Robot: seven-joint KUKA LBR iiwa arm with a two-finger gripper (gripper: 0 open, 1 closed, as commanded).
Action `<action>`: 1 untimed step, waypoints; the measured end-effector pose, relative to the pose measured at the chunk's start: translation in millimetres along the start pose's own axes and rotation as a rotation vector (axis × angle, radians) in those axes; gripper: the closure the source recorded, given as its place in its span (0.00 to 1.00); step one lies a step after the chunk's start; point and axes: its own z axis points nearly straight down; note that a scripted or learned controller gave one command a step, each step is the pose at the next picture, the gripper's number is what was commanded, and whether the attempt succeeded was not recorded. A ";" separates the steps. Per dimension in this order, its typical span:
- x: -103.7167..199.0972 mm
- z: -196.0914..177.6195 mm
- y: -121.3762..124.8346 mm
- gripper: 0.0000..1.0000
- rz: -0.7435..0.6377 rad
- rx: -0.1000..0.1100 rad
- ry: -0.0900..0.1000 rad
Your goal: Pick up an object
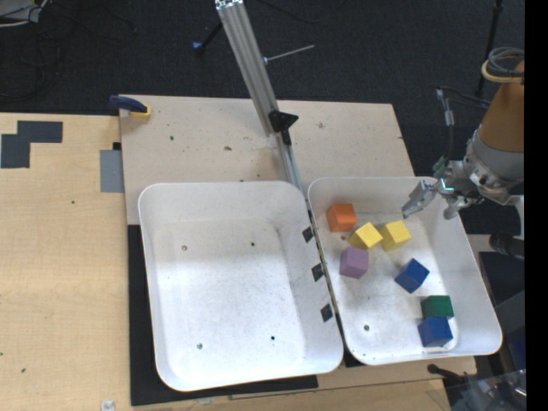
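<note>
Seven blocks [368, 235] scattered in right bin [476, 332]; claw [434, 199] hovering over its upper right, fingers spread apart, gripping nothing; left bin [158, 315] alongside on worktop [205, 139].

Dark carpeted floor [128, 32] spans twelve o'clock, with cables at the far corner; a pale wooden surface [60, 255] lies at nine o'clock, a tan board [205, 139] toward centre

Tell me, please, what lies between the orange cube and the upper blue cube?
In the camera view, two yellow cubes lie between the orange cube and the upper blue cube.
</note>
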 end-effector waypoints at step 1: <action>0.5 -3.0 1.2 0.00 -0.004 -0.004 -0.002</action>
